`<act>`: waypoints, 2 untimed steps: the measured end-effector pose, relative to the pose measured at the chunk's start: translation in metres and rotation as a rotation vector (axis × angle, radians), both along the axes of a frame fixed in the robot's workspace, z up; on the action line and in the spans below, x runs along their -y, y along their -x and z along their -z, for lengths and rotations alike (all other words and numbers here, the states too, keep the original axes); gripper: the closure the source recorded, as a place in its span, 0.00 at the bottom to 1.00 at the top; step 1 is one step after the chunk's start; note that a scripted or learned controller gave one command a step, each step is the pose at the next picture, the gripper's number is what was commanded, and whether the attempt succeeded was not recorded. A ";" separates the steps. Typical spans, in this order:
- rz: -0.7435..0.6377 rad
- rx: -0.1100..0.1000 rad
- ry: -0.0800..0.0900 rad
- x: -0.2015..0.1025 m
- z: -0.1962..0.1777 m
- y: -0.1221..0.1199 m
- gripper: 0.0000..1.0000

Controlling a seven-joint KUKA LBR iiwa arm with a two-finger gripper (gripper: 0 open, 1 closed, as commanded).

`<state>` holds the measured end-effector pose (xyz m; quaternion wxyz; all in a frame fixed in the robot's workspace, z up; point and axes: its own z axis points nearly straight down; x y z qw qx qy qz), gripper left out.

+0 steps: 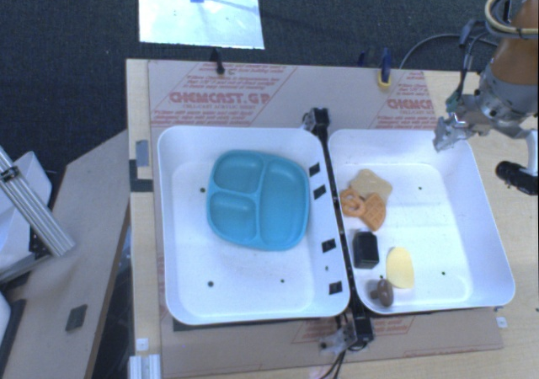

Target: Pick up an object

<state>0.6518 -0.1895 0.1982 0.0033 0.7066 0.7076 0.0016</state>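
Observation:
The right bin [472,200] holds several small items near its left side: a tan cracker-like piece [371,183], an orange pretzel-shaped piece [364,209], a black block [365,248], a pale yellow oval [400,268] and a small brown lump [383,292]. My gripper [449,135] hangs over the bin's far right corner, well away from all of them and up-right of the cracker piece. Nothing shows in its grasp. The arm's orange band and grey wrist [509,74] rise behind it at the right edge.
A blue divided plate [257,200] lies in the left bin [181,285]. A black-clipped divider [330,209] joins the two bins. Cables [429,45] loop behind the right bin. A metal rail [34,209] sits at far left.

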 end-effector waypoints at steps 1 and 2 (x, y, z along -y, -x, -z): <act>-0.003 0.000 0.000 -0.004 -0.051 0.007 1.00; -0.005 -0.006 -0.002 -0.049 -0.047 0.014 1.00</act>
